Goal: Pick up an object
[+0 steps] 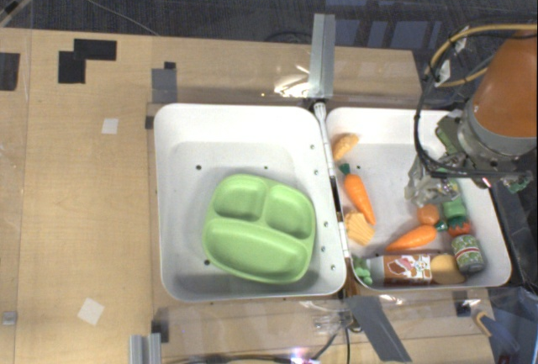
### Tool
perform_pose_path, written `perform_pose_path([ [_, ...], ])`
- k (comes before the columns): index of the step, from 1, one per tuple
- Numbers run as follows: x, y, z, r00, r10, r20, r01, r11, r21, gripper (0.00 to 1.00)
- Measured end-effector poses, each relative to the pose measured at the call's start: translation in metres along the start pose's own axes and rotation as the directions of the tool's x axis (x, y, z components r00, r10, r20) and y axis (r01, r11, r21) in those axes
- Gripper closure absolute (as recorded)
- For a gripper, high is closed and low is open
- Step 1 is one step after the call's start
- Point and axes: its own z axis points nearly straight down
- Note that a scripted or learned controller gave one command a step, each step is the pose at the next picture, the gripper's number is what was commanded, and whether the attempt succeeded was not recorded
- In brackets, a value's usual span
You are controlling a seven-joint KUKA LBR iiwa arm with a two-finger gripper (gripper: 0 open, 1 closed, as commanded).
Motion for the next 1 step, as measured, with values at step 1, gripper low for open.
perform_pose_path([
  [1, 0.0432, -0.0879, -0.0507, 0.982, 0.188, -0.008, -0.188, 0.982, 0.000, 1.00],
])
